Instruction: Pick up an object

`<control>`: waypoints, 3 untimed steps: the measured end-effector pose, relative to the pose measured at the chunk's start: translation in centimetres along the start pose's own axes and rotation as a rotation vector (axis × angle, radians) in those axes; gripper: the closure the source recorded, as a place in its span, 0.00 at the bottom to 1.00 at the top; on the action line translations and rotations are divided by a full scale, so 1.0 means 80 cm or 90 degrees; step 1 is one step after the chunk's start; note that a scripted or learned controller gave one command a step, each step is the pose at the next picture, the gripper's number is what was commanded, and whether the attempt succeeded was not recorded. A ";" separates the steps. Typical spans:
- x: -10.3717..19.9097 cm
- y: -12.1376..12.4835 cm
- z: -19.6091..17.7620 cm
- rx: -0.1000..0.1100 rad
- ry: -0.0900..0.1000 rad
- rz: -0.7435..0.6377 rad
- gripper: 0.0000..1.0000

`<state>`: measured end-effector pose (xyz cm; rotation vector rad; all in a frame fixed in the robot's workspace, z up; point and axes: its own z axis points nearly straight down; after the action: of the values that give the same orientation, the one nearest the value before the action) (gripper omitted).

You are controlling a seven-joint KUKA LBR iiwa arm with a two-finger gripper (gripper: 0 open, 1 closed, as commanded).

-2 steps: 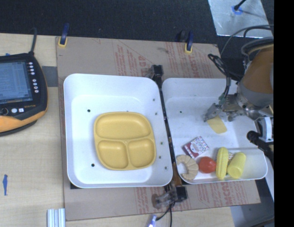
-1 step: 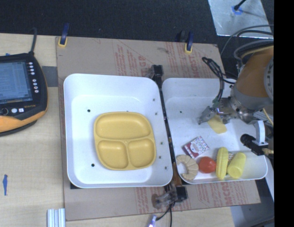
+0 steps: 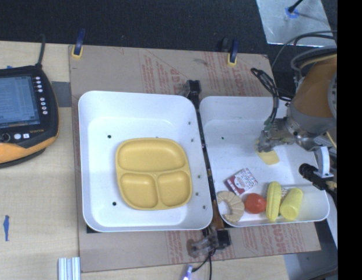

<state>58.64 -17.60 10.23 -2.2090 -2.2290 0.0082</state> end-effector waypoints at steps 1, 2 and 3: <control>0.000 0.000 0.000 0.000 0.000 0.000 0.00; -0.015 0.012 0.013 -0.003 0.000 0.002 0.00; -0.016 0.012 0.000 -0.003 -0.001 0.001 1.00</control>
<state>59.63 -18.89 10.26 -2.2145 -2.2299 0.0042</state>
